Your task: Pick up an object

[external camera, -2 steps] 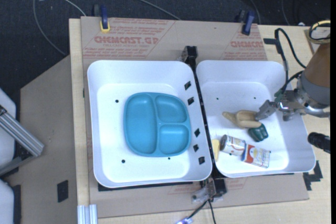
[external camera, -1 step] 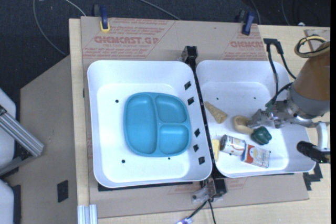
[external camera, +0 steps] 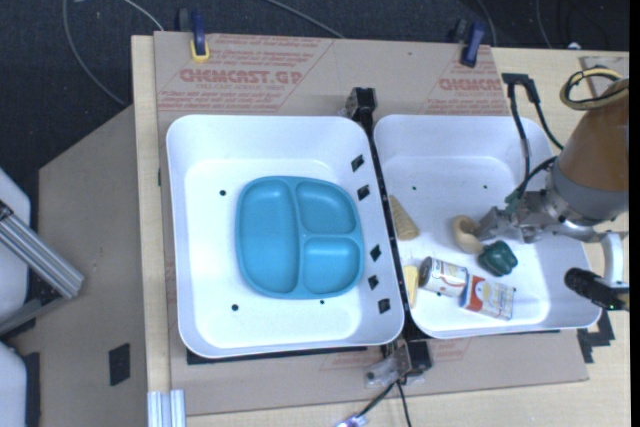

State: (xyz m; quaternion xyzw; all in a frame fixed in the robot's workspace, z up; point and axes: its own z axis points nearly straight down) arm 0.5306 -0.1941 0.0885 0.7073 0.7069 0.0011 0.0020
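Note:
The right bin (external camera: 450,140) holds several small objects. A dark green lump (external camera: 498,259) lies near its right side, with a beige rounded piece (external camera: 465,233) just to its left. A red and white tube (external camera: 468,285) lies along the front wall, and a yellow bit (external camera: 411,283) sits at its left end. A tan wedge (external camera: 403,215) rests against the divider. My gripper (external camera: 507,226) hangs low over the bin, right above the green lump and beside the beige piece. I see nothing lifted off the bin floor.
The left bin (external camera: 190,215) carries a blue divided plate (external camera: 298,236). The arm, with its orange band (external camera: 600,150), comes in over the right bin's right wall. Black clips (external camera: 362,165) line the divider between the bins. A cable (external camera: 520,130) crosses the right bin's back corner.

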